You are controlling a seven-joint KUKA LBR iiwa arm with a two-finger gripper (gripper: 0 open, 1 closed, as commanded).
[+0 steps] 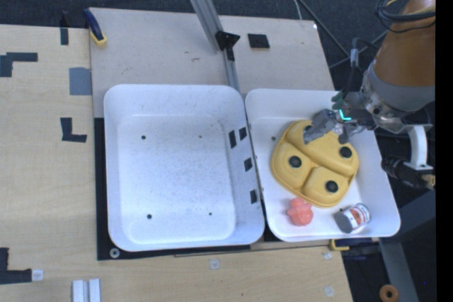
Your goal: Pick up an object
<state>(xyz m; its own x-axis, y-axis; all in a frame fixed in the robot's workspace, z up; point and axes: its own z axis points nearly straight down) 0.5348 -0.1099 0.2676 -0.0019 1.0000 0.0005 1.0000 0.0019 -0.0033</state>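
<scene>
Nothing is lifted yet. The pincer (320,126) hovers at the far edge of the yellow toy (315,163), which lies flat in the right bin (263,173). I cannot tell its opening. Closing and lifting remain. A pink lump (300,212) and a can (352,217) lie nearer.

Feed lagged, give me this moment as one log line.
gripper over yellow object | right bin: also pink item, small can | grasp unconfirmed
</scene>
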